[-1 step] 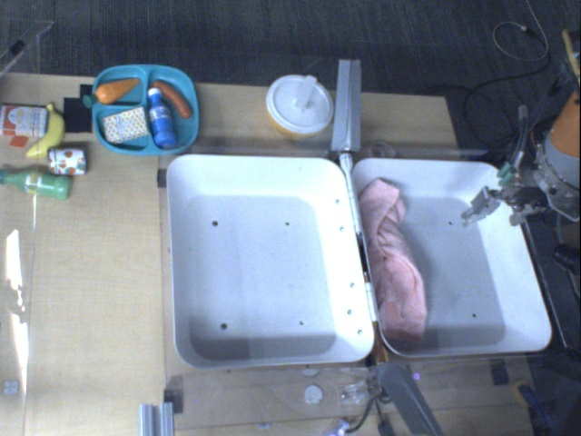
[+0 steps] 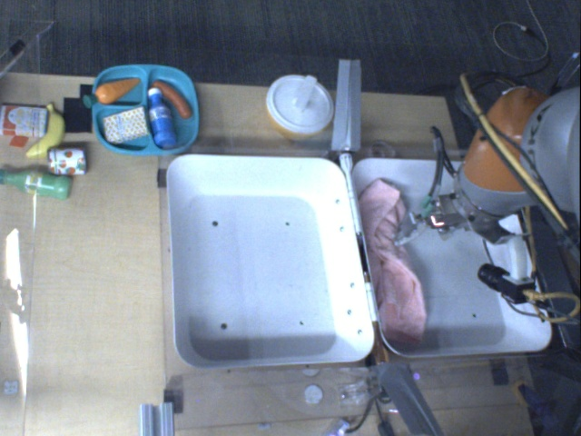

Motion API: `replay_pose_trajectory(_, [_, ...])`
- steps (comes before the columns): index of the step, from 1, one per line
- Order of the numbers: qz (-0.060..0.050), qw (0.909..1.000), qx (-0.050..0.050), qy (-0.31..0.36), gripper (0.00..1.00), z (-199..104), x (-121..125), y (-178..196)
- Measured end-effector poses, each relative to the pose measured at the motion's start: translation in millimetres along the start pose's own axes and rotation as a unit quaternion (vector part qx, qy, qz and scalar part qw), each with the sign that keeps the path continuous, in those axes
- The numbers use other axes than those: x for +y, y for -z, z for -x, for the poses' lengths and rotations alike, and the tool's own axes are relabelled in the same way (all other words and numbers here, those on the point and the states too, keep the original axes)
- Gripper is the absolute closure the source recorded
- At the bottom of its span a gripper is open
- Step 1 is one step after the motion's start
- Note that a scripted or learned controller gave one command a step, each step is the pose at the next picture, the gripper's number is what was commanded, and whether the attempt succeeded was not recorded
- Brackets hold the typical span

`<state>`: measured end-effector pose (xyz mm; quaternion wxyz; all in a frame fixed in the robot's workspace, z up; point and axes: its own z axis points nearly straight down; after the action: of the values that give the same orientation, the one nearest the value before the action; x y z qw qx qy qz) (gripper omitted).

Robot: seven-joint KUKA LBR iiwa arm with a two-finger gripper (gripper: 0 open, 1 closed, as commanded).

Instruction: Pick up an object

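A crumpled pink cloth [image 2: 392, 262] lies along the left side of the right bin [image 2: 472, 325], from its top down to near its front wall. My gripper [image 2: 410, 231] hangs low over the right bin, reaching leftward from the grey arm with the orange band. Its fingertips sit right at the cloth's right edge, near the upper half. Whether cloth is caught between them I cannot make out.
The left bin [image 2: 263, 262] stands beside the right one, split off by a metal divider [image 2: 346, 107]. Off the bins at back left are a blue tray [image 2: 145, 107] of toy food, a white lidded cup [image 2: 300, 105], a banana, a can and a green bottle.
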<state>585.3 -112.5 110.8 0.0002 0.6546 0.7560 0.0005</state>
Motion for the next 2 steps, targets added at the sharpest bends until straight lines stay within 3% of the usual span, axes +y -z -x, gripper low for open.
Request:
replay_pose_trajectory(1, [0.008,0.9962,-0.003,0.087,0.0,-6,43,-18])
replay_pose_trajectory(2, [0.01,0.9884,-0.004,0.152,0.0,1,2,-17])
